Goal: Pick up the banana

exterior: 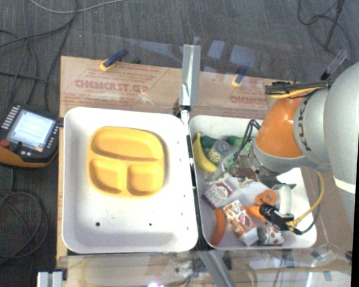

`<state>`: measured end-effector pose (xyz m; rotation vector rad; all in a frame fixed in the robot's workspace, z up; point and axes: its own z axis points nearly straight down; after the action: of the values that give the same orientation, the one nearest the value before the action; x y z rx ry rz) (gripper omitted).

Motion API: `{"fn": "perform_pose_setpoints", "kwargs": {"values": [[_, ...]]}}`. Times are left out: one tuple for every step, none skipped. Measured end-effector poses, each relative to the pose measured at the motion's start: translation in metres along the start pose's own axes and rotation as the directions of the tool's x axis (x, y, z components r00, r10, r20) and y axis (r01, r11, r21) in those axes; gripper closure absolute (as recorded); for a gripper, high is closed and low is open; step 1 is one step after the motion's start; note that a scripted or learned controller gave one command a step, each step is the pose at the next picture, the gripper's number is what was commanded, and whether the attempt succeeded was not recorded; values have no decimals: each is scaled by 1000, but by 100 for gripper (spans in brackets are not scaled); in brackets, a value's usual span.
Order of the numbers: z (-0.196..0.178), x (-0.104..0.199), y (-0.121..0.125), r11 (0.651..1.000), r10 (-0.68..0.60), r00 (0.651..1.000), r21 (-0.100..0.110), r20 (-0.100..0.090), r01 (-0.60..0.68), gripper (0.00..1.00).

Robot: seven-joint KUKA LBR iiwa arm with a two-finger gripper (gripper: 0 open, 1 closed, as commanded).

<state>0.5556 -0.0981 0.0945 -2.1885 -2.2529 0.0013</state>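
The yellow banana (203,153) lies along the left wall of the right bin (304,238), near its back corner. The arm's orange band (280,131) hangs over the bin's middle. Below it the gripper (242,167) reaches down just right of the banana, among the packed items, without touching the fruit as far as I can see. Its fingertips are hidden by the wrist and the clutter.
A green bottle (218,149) lies beside the banana. Small cartons (219,194), an orange sausage-shaped item (218,227) and a can (271,235) crowd the right bin's front. A yellow divided tray (128,161) sits in the left bin (77,224). A teach pendant (25,135) rests at far left.
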Motion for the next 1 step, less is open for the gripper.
{"fn": "perform_pose_setpoints", "kwargs": {"values": [[5, -19, 58, 978, 210, 978, -10, 2, -210, 0]]}}
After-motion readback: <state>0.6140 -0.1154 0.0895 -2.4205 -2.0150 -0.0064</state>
